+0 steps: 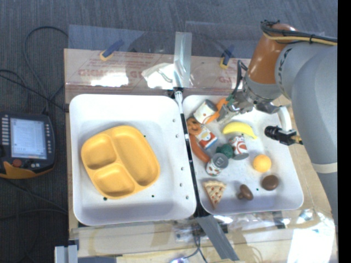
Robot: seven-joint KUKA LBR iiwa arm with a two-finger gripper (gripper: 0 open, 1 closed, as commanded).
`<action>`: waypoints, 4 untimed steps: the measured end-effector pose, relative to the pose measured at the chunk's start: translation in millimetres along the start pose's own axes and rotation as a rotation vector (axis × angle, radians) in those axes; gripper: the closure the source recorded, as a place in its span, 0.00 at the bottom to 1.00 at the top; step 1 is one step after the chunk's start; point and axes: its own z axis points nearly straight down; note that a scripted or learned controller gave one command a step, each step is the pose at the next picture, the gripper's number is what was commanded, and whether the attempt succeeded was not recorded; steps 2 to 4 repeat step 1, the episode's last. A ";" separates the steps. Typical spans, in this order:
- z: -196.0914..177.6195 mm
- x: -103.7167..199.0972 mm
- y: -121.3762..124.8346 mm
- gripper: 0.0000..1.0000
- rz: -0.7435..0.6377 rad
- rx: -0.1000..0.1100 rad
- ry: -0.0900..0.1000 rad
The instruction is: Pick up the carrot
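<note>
You could not tell the gripper's [229, 107] finger state; it covered part of the carrot [221, 104] near the right bin's [296, 193] back edge.

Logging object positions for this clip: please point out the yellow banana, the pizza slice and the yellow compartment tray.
Curved yellow banana [239, 129], camera view, middle of its curve.
Triangular pizza slice [214, 191], camera view, centre of the wedge.
Yellow three-compartment plastic tray [135, 159], camera view, floor of its largest compartment.
</note>
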 end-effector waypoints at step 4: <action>14.2 36.4 -55.0 1.00 -0.076 -0.020 0.004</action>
